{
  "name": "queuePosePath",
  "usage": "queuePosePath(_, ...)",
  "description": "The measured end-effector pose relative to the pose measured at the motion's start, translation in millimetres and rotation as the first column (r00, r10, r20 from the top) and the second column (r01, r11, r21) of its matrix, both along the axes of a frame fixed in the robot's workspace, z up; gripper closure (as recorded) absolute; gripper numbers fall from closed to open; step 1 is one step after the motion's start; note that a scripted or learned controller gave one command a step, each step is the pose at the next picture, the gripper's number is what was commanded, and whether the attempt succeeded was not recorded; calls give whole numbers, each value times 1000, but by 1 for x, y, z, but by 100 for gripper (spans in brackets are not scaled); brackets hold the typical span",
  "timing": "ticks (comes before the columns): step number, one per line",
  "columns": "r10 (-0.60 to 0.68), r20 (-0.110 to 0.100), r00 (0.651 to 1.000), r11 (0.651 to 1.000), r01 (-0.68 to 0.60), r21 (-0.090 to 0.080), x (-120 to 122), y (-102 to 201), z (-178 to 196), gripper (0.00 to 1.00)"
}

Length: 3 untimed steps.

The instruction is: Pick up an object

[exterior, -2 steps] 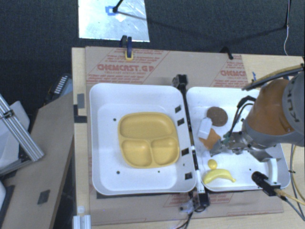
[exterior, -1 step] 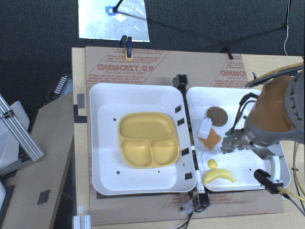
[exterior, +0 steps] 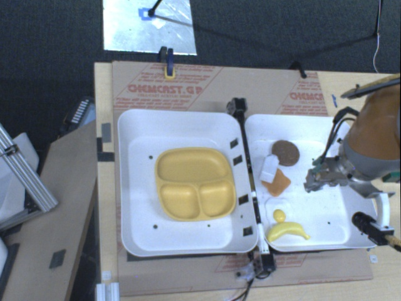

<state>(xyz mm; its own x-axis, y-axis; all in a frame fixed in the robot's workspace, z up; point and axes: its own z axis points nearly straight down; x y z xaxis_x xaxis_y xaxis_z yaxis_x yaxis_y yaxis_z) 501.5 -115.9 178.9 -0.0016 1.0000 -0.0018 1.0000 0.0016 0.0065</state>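
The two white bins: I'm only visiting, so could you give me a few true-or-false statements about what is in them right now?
1. The yellow divided tray lies in the left bin. True.
2. The banana lies on the tray. False: it lies in the right bin, near its front edge.
3. The brown round disc is in the right bin. True.
4. The gripper hangs over the left bin. False: it is over the right bin, right of the orange piece.

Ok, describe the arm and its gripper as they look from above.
The arm is grey, rounded and bulky, with an orange band above the wrist. Thin dark cables loop along its left side down to the gripper, a small, dark grey metallic assembly. No lettering or markings are legible.
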Motion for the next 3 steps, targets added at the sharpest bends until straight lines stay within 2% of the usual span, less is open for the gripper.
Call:
queuePosePath(1, 2, -1, 1000, 1000, -2, 0, 2, 0, 38, 100)
queuePosePath(3, 9, -4, 1000, 1000, -9, 4, 27, 103, 29, 100)
